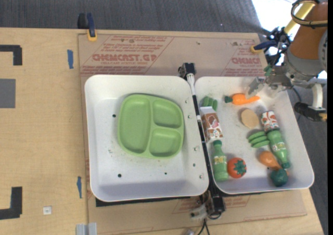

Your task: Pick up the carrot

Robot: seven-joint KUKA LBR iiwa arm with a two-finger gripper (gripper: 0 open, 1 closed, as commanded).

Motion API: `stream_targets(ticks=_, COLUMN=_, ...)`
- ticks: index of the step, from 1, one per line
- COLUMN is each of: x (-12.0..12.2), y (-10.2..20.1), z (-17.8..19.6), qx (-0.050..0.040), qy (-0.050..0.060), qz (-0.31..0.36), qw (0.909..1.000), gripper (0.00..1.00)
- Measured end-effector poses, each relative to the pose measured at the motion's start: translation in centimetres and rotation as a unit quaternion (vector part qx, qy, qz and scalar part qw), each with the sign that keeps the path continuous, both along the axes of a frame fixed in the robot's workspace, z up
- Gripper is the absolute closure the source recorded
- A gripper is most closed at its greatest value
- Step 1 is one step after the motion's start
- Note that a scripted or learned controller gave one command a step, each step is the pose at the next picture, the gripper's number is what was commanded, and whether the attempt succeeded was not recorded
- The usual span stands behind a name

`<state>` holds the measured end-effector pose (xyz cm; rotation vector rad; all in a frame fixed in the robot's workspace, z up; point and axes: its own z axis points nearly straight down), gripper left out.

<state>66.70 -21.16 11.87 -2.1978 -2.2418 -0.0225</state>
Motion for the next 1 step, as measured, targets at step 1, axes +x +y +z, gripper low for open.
stream_targets(ticks=1, x=0.0, y=0.01, z=0.0, qx=-0.0001, qy=0.0, qz=0.003, qw=1.0, gripper=0.0)
